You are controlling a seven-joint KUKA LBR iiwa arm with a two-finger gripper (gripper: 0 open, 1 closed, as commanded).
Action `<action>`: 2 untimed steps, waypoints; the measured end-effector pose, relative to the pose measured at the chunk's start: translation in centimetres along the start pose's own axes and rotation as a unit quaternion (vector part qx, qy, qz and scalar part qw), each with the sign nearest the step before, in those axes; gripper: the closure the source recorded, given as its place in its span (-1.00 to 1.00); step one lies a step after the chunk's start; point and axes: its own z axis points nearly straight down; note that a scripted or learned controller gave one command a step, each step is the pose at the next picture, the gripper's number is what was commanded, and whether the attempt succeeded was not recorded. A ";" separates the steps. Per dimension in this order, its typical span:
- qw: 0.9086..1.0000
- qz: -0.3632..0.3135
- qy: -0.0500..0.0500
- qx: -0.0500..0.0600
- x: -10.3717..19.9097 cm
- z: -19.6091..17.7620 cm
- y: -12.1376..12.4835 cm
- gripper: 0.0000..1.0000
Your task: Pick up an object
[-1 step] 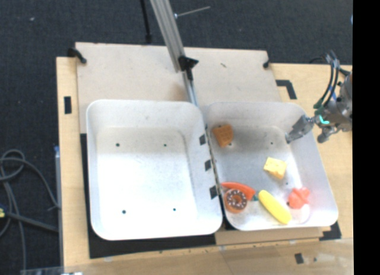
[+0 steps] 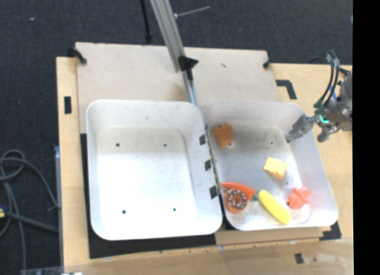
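Note:
The right bin [image 2: 309, 155] holds several small objects. A brown round piece [image 2: 223, 134] lies near its far left corner. A pale yellow block [image 2: 275, 167] sits toward the middle right. Along the near wall lie an orange-and-brown round toy [image 2: 237, 197], a yellow banana-shaped piece [image 2: 274, 206] and a red piece [image 2: 298, 197]. My gripper [image 2: 310, 126] hangs at the bin's far right edge, above the rim, with its fingers spread open and nothing between them. It is well apart from every object.
The left bin [image 2: 98, 149] lies beside the right one. A slanted metal pole [image 2: 169, 30] rises from behind the bins' shared edge. Cables [image 2: 18, 179] lie on the dark floor to the left of the bench.

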 end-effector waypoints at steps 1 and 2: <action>1.000 0.002 -0.001 0.003 -0.2 6.3 -0.2 -1.00; 1.000 0.002 -0.001 0.003 -1.2 11.1 -0.7 -1.00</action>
